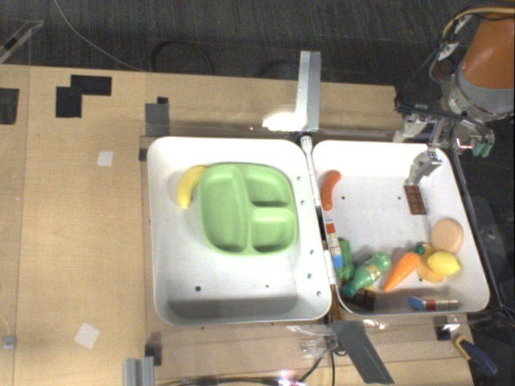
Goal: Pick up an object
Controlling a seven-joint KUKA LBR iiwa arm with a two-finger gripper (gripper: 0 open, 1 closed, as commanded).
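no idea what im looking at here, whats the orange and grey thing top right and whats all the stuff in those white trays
That orange and grey thing is a robot arm. It reaches in from the right, and its job is to pick up an object. Its gripper, a two-finger claw, hangs over the upper part of the right bin. I see nothing between its fingers.

The picture comes from one camera fixed above the bench, looking down at a slant.

Two shallow white bins sit side by side. The left bin holds a green divided plate with a toy banana at its upper left edge. The right bin holds small toy foods: an orange sausage shape, a brown bar just below the gripper, an egg, a lemon, a carrot, a green bottle and a few smaller bits I cannot identify.
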